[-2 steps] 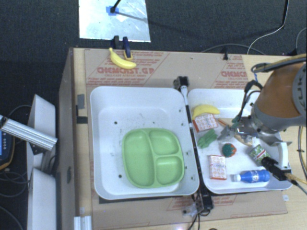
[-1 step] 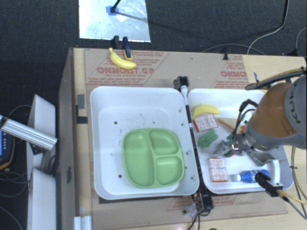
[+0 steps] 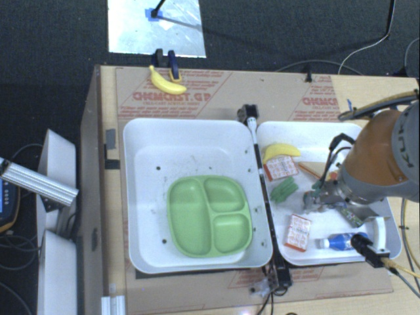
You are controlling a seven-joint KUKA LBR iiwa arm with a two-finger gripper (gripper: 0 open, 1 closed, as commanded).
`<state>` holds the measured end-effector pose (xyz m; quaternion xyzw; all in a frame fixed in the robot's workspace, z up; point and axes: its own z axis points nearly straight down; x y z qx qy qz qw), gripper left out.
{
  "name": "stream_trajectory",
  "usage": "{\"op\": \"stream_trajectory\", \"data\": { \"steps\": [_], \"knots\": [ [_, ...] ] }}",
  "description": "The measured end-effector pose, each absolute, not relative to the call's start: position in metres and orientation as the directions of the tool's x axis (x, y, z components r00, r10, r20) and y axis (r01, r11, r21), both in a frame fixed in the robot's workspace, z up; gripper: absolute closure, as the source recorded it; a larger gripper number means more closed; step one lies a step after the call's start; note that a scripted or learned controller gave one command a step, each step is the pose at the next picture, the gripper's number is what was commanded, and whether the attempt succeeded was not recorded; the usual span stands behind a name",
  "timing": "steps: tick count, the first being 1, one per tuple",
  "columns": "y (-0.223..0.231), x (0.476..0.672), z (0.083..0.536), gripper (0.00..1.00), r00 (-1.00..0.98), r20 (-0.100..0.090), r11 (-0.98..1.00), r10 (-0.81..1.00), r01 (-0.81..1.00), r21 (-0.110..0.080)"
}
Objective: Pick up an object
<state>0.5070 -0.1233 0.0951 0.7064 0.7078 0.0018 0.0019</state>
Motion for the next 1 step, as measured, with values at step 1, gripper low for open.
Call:
{"op": "stream_trajectory", "data": {
  "steps": [1],
  "knots": [
    [-0.0631,0.507,0.1971,1.0,-0.004,0.0,0.004,1.0,1.0,0.003]
  ]
}}
